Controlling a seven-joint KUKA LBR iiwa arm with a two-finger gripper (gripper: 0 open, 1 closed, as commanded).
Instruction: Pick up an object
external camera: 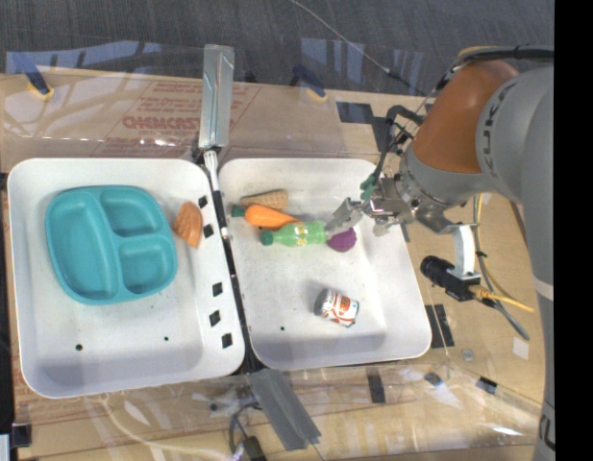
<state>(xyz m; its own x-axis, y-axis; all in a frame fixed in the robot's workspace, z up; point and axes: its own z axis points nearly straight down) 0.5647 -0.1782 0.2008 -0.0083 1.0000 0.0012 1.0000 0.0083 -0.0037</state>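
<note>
In the right bin several items lie together near the far side: a tan bread-like piece, an orange carrot, a green bottle on its side and a small purple object. A small red and white can lies alone nearer the front. My gripper hangs just above and to the right of the purple object, open, with nothing between its fingers. One grey finger points down toward the bottle's cap end.
The left bin holds a teal divided plate and an orange-brown ridged piece by the divider. A grey bar stands behind the gap between the bins. The arm covers the right bin's far right corner.
</note>
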